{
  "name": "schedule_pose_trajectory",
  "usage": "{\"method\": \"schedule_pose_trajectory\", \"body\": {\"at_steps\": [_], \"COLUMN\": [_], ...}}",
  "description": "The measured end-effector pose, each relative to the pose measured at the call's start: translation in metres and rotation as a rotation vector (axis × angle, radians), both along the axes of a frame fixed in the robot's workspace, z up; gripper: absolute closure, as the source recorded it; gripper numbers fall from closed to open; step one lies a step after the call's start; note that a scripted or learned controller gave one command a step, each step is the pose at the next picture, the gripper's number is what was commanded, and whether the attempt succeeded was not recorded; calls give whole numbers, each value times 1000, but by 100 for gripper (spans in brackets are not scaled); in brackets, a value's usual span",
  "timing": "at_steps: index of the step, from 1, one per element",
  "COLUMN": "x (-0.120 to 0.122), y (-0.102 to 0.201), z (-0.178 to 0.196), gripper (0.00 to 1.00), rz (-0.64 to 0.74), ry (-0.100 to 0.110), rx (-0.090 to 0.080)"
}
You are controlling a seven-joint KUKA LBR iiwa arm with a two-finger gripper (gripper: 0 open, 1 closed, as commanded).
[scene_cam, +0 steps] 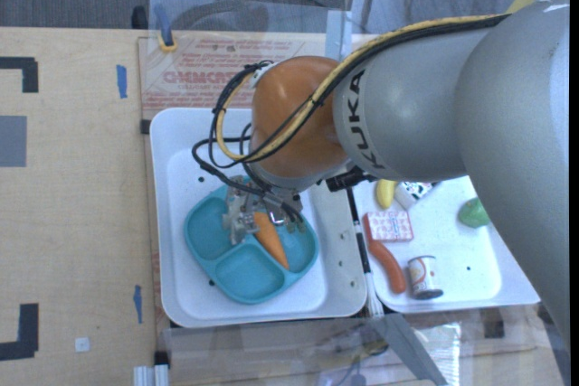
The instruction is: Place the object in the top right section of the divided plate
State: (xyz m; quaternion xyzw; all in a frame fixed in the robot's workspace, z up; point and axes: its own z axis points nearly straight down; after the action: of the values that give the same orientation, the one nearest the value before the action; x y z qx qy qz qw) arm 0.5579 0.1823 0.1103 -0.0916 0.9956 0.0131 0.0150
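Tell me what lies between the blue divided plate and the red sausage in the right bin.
In the camera view, bare white floor of the left bin, then the two bins' adjoining rims, separate the divided plate from the red sausage.

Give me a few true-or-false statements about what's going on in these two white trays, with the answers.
1. The blue divided plate sits in the left bin. True.
2. A toy carrot lies on the plate beneath the gripper. True.
3. The small can is on the plate. False: it lies in the right bin.
4. The green object is in the left bin. False: it's in the right bin.
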Motion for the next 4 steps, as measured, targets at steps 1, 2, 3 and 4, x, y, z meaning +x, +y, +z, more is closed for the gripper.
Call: {"method": "schedule_pose_trajectory", "body": {"at_steps": [1,2,3,4], "x": [109,103,98,74], "y": [26,29,39,43], "z": [-11,-11,-11,133], "gripper": [100,0,0,0], "rz": [-72,-66,-25,-86], "ry": [28,51,15,21], "rx": [-22,-25,-27,-23]}}
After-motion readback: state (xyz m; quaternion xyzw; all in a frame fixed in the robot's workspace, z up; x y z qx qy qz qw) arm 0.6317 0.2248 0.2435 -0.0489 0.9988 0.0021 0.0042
